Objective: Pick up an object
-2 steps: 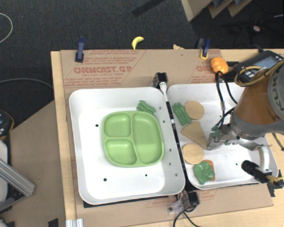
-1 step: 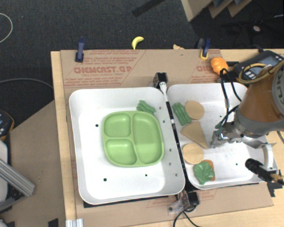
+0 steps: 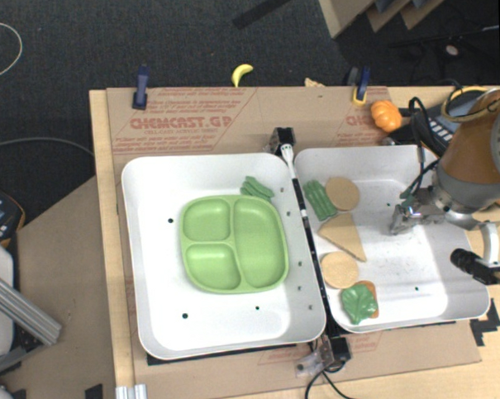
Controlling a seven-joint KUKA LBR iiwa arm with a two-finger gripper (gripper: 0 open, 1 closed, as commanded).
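Note:
The right bin (image 3: 418, 266) holds several toy foods along its left side: a green ridged piece (image 3: 319, 199), a tan round disc (image 3: 344, 193), a tan wedge (image 3: 344, 235), a second tan disc (image 3: 339, 271) and a green leafy piece (image 3: 359, 302) on an orange base. My gripper (image 3: 404, 217) hangs low over the bare middle of this bin, to the right of the wedge and apart from every item. Nothing shows in its grasp.
The left bin (image 3: 152, 240) holds a green divided plate (image 3: 235, 241) and a small green leafy piece (image 3: 256, 187) at the plate's far corner. An orange toy (image 3: 384, 114) and a yellow banana (image 3: 241, 72) lie outside the bins at the back. The arm's cables cross the right bin's far right corner.

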